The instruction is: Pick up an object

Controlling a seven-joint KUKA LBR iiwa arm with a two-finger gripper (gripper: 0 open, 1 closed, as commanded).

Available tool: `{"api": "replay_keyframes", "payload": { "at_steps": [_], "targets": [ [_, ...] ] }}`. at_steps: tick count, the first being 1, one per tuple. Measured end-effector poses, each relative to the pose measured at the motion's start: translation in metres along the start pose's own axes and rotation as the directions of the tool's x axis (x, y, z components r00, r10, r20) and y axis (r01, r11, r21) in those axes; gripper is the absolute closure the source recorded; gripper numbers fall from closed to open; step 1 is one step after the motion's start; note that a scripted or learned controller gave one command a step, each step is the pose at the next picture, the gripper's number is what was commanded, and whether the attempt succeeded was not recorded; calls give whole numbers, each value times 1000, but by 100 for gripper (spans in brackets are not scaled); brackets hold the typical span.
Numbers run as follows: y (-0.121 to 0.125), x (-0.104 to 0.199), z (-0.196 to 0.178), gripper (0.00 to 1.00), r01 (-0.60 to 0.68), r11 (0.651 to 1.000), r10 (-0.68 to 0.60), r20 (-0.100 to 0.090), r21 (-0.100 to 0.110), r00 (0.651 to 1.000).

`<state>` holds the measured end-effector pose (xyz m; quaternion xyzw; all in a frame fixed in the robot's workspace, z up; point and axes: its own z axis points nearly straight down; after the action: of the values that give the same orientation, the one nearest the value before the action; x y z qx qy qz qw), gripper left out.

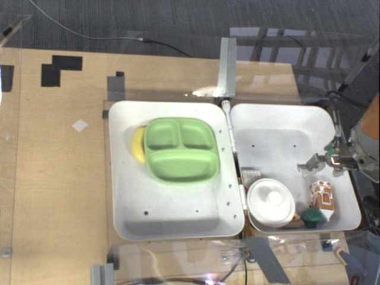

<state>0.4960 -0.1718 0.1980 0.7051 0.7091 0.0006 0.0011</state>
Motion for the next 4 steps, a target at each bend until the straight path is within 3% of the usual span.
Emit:
{"api": "replay_keyframes", "payload": {
  "at_steps": [1, 2, 3, 4],
  "targets": [
    [-6, -29, 96, 0, -2, 1000, 2, 2, -6, 1000],
    [23, -30, 110, 0, -124, 992, 124, -4, -7, 992],
    [7, -30, 42, 0, -10, 1000, 10, 1, -3, 1000],
    [-5, -28, 101, 0, -451, 893, 451, -4, 0, 893]
  ]
}}
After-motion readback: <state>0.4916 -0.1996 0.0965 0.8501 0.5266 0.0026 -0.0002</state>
